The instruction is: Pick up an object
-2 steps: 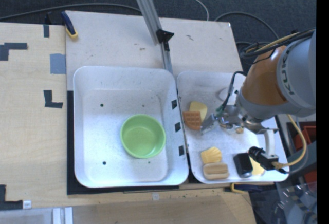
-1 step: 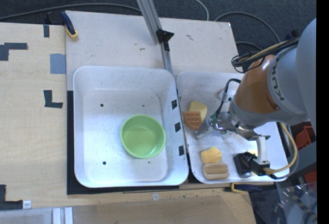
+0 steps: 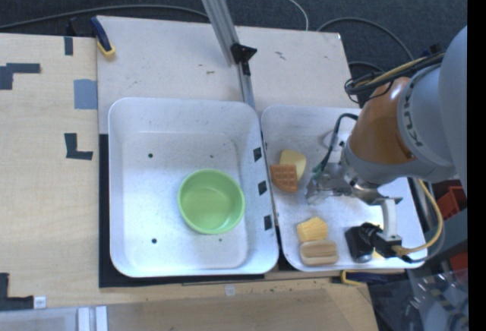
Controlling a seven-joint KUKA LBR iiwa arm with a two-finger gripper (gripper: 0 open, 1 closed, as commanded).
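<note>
so, we see the brown waffle piece (image 3: 285,178) touching a yellow chunk (image 3: 295,163) by the right bin's (image 3: 304,121) left wall; our gripper (image 3: 315,190) hangs just right of them, spread or closed we cannot tell. the left bin (image 3: 152,121) holds a green bowl (image 3: 211,201).

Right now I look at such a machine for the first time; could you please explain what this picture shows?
It is one robot arm, grey with an orange band, reaching in from the right. One camera, fixed above the bench, looks down at a slant. The left white bin holds a green bowl. The right bin holds a waffle, a yellow piece touching it, a yellow block and a tan bun. The gripper hangs over the right bin, beside the waffle. I cannot see it holding anything.
</note>
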